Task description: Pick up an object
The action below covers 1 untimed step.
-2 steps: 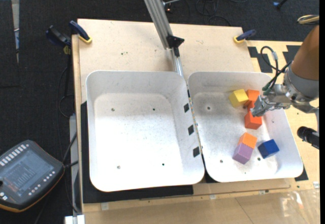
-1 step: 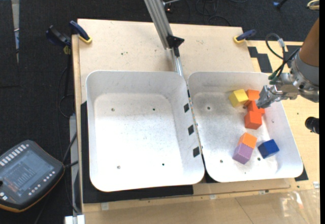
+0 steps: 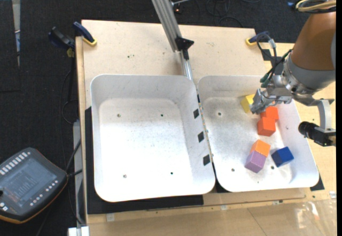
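Nearest the camera, a grey pendant [image 3: 26, 184] lies off the bench's front left corner, apart from the work.

On the bench [image 3: 133, 42], the left bin [image 3: 101, 90] sits beside the right bin [image 3: 224, 181], their inner rims touching or nearly so.

All candidate objects lie in the right bin. At the front, a blue block [image 3: 282, 156] rests just beside a purple block [image 3: 256, 161]; a small orange block [image 3: 261, 147] touches the purple one on its far side. Further back, a red-orange block [image 3: 268, 121] stands on the bin floor. Beyond it, a yellow block [image 3: 247, 103] lies close to the tool.

The gripper [image 3: 262, 102] is low in the right bin, between the yellow block and the red-orange block, appearing to touch or overlap the top of the latter. Whether it is open or closed cannot be told from this view; the tool body hides the tips. No block can be seen held.

Judgement: the task is not shown as done. Every block appears to rest on the bin floor. The arm [image 3: 315, 53] seems placed for an attempt on either the yellow or the red-orange block; which one cannot be settled. Remaining: secure one block and lift it clear.

At the far edge, clamps [image 3: 85, 34] hold the bench corners, and a metal pole [image 3: 163, 7] slants up from the rear.
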{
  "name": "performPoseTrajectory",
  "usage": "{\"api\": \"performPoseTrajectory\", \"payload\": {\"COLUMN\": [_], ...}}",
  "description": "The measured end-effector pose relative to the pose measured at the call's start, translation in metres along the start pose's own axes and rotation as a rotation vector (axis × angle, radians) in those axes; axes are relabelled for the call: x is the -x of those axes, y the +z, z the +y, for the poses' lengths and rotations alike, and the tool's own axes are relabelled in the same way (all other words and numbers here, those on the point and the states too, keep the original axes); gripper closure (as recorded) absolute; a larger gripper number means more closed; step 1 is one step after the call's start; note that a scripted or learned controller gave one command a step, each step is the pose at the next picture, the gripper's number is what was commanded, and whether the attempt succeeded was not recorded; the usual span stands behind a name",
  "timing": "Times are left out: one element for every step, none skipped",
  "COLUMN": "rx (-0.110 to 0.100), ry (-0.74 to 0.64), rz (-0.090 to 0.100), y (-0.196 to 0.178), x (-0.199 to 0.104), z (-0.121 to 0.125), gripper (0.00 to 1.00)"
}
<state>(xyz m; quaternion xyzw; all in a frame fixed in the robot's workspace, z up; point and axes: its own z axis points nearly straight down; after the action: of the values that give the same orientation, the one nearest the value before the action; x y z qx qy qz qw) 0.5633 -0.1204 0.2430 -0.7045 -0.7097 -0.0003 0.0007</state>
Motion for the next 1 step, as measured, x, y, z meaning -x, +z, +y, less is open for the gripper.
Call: {"api": "performPoseTrajectory", "payload": {"rx": [0.002], "ry": [-0.001], "rz": [0.000], "y": [-0.0066], "x": [-0.0553], "z": [0.0113], "gripper": [1.00]}}
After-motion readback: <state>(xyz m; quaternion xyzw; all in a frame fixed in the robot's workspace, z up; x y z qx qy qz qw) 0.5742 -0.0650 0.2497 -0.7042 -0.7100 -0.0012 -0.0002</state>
